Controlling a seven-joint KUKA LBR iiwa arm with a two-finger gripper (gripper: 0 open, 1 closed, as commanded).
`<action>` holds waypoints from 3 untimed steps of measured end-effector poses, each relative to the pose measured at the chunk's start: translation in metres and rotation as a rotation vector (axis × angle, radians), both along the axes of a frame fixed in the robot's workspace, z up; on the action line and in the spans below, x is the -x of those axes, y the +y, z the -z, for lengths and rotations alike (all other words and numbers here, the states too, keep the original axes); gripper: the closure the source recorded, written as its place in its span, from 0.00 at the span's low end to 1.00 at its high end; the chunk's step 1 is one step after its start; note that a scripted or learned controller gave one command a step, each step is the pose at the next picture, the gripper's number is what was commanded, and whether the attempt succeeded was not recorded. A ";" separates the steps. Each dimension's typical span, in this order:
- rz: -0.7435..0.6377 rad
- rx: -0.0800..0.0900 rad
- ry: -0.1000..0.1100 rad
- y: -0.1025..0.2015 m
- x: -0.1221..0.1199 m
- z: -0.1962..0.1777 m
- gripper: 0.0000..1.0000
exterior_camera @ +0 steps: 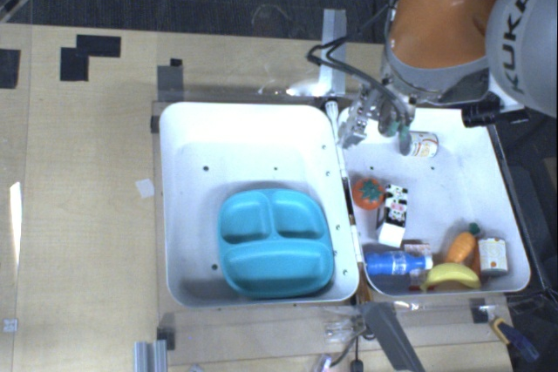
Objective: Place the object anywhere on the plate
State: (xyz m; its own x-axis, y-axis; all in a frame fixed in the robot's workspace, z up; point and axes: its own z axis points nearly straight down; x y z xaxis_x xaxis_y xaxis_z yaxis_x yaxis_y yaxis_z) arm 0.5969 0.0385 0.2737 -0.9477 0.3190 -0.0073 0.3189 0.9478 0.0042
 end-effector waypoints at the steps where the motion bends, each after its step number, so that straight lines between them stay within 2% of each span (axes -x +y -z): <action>1: -0.262 0.002 0.001 0.003 0.039 0.058 1.00; 2: -0.576 0.003 0.003 0.027 0.109 0.089 1.00; 3: -0.821 0.006 -0.006 0.029 0.042 0.051 1.00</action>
